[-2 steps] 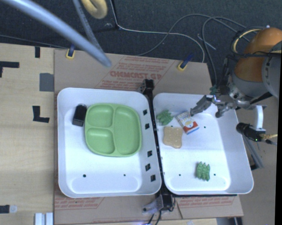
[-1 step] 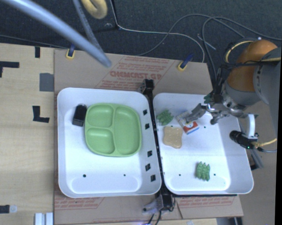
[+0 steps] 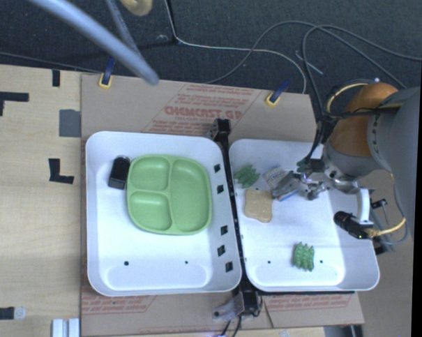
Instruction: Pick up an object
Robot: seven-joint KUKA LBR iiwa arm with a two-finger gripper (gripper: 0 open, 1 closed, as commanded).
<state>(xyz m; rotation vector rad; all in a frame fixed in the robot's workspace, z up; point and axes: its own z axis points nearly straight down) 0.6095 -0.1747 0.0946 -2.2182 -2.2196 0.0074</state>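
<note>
Object candidates all in right bin (image 3: 353, 275): tan biscuit-shaped piece (image 3: 259, 206) near left wall, green leafy piece (image 3: 246, 175) beyond it, green ridged piece (image 3: 303, 256) toward near edge. Gripper (image 3: 283, 187) low over far part of bin, just right of biscuit; jaw state impossible to tell. Left bin (image 3: 101, 215): green divided plate (image 3: 171, 195), small black block (image 3: 119, 172) touching its left rim.
</note>
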